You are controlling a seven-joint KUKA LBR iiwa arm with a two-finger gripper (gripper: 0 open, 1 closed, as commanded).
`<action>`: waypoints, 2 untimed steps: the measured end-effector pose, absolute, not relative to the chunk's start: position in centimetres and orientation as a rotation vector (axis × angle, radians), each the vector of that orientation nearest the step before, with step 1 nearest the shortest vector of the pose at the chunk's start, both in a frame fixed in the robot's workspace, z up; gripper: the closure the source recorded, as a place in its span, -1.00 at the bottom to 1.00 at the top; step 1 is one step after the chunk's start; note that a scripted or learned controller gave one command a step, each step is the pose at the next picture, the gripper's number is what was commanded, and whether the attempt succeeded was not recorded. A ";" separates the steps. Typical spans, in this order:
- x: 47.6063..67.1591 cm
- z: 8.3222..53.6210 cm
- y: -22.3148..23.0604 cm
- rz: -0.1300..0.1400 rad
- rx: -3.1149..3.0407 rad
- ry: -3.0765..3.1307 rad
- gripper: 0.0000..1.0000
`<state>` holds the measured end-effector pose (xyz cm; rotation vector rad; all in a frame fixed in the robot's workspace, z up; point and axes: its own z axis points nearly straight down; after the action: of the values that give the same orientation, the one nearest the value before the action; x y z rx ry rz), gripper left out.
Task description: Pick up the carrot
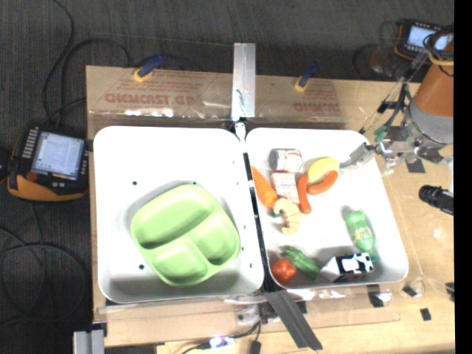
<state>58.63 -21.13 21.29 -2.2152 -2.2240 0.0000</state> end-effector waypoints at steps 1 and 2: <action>60.4 11.5 -17.1 0.002 -1.982 -2.435 -1.00; 66.3 9.9 -21.6 -0.010 -1.631 -2.692 -1.00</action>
<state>66.34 -21.57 9.95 -1.6307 -2.6922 -0.0102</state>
